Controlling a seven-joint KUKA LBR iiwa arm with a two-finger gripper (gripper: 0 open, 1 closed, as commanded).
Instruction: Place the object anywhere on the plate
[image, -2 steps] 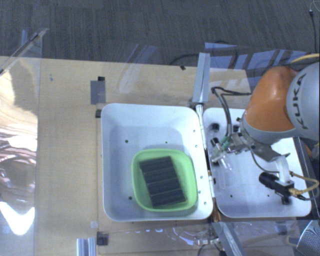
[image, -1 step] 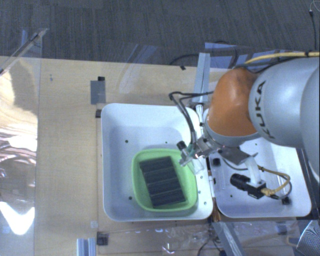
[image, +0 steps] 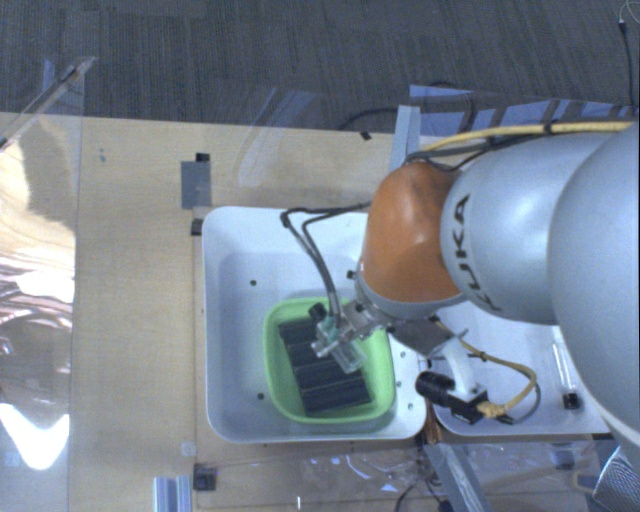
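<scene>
A light green square plate (image: 281, 382) lies in the near half of the left white bin (image: 232, 300). A dark ridged rectangular object (image: 315, 375) lies flat on the plate, running from its far left toward its near right. My gripper (image: 335, 340) hangs directly over the plate's far right part, its clear fingers just above or touching the dark object's upper right edge. The arm's orange band (image: 405, 235) and grey body cover the bin's right side.
The right white bin (image: 520, 420) is mostly hidden under the arm; black and yellow cables (image: 480, 400) lie across it. A wooden bench (image: 120, 300) surrounds the bins, with a clear panel on the left.
</scene>
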